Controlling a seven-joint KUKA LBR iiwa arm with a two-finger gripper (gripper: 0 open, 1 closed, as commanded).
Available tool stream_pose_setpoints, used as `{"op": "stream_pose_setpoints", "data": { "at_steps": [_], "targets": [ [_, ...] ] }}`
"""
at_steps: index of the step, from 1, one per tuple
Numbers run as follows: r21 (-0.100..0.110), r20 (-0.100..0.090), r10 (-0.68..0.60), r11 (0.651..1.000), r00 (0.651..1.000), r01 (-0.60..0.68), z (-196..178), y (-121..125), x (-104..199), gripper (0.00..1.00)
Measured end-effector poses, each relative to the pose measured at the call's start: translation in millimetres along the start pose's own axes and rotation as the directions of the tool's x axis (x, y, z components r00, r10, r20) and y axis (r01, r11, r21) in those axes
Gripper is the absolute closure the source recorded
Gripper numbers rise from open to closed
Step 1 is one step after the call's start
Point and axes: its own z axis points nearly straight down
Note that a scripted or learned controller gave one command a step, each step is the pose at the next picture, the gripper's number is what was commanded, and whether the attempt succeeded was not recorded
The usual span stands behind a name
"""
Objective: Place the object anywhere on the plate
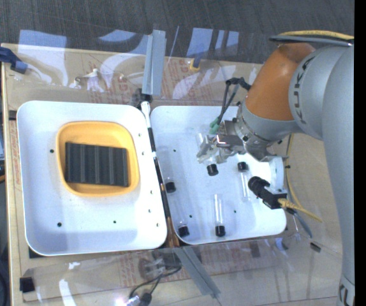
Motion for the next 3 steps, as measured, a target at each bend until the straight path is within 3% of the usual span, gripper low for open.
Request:
{"op": "stream_pose_setpoints", "data": {
  "at_steps": [1, 2, 3],
  "targets": [
    [-0.002, 0.001, -0.229, 0.973, 0.973, 0.229, -2.8, 30.1, 27.1, 1.0],
    [0.004, -0.001, -0.357, 0.934, 0.934, 0.357, -2.4, 22.2, 114.0, 1.0],
    [0.0, 0.001, -0.513, 0.858, 0.858, 0.513, 21.6, 47.0, 132.7, 1.0]
  ]
}}
